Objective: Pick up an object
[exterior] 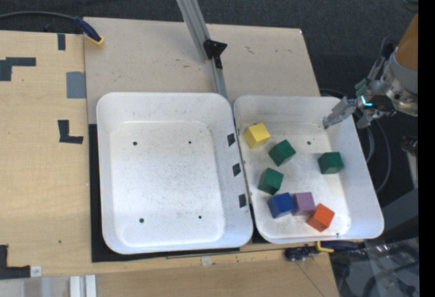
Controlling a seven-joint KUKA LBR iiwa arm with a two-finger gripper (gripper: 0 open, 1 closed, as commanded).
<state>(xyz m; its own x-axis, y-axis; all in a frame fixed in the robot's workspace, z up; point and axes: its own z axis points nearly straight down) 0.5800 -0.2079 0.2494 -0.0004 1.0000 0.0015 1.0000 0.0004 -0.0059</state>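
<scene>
Pale wooden bench top [41,173] on a dark carpeted floor, bearing two shallow white plastic bins side by side.

Nearest the camera, right bin [363,211], front corner: small orange cube [321,217], touching a small purple cube [304,202], itself touching a small blue cube [280,204]. Just behind the blue one: dark green cube [270,180]. Mid-bin: second green cube [281,151] and, apart toward the right wall, third green cube [331,162]. Toward the back, beside the dividing wall: small yellow cube [257,134].

Left bin [163,173]: bare white floor with a few dark dots.

Far: slanted grey metal pole [187,0] with a black clamp; blue-and-yellow tool [90,30] at the bench's back edge.

Two-finger gripper [336,115] over the right bin's back right rim, slim grey fingers pointing inward; nothing lies between them, and whether they stand wide or narrow cannot be told.

Step, as judged: approach, no object picked. The next move calls for choosing a cube; the lone third green cube, nearest and free on all sides, looks easiest, needing travel inward and a descent astride it.
</scene>
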